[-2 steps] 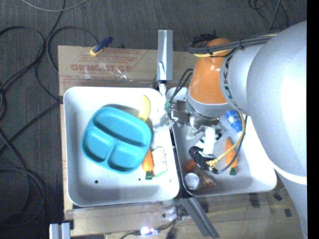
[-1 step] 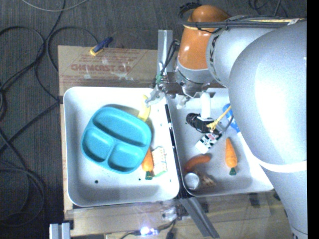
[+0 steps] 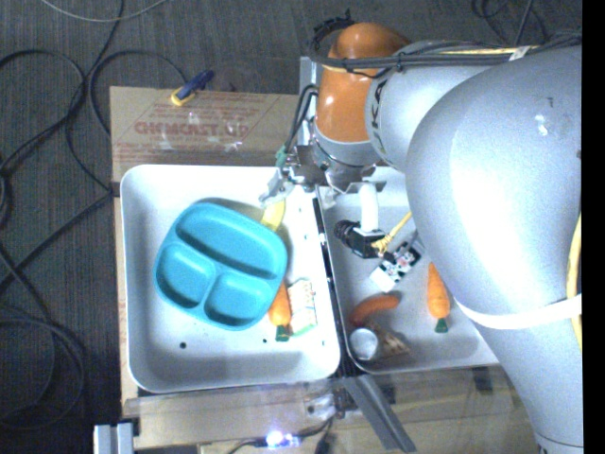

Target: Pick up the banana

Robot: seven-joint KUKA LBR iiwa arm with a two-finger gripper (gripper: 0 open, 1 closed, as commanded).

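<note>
— Where's the banana (image 3: 273, 215)?
— Left bin (image 3: 142, 348), far side, just beside the blue tray (image 3: 220, 263). Gripper (image 3: 282, 183) right over it; jaws' state, can't tell.
— Step?
— Reaching, prob. Next: close & lift.

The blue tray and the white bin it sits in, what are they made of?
The blue tray looks like smooth moulded plastic: one even colour, rounded corners, soft-edged compartments and a faint sheen. The white bin also looks like plastic, glossy, with rounded corners and light glare on its floor; coated metal can't be ruled out.
</note>
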